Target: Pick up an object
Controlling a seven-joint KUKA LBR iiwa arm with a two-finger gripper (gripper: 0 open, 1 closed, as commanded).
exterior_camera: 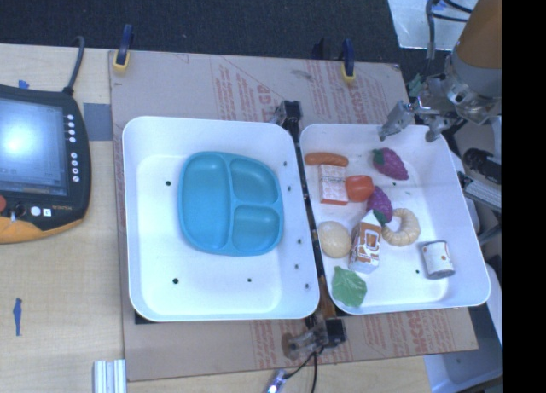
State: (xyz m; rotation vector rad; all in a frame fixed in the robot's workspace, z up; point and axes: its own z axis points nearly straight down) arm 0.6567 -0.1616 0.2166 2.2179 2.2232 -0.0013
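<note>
**End effector waits over the right bin's far edge**

The end effector (413, 120) hangs at the far edge of the right bin (465, 251), its two fingers spread apart with nothing between them and nothing touched. All the candidates lie in that bin. Grapes (390, 163) sit nearest the fingers, just inside the far edge. A sausage (326, 159) lies by the left wall, a packet (333, 187) and tomato (359, 187) beside it. Mid-bin, a second grape bunch (380, 205) touches a ring (402, 226) and a carton (367, 246), with a bun (333, 239) alongside — crowded, hard to enter. A can (436, 258) lies alone toward the right edge, a leaf (349, 286) at the near edge. The left bin (153, 289) carries a blue tray (230, 203), probably just a drop spot. The nearest grapes look the easiest reach.
</note>
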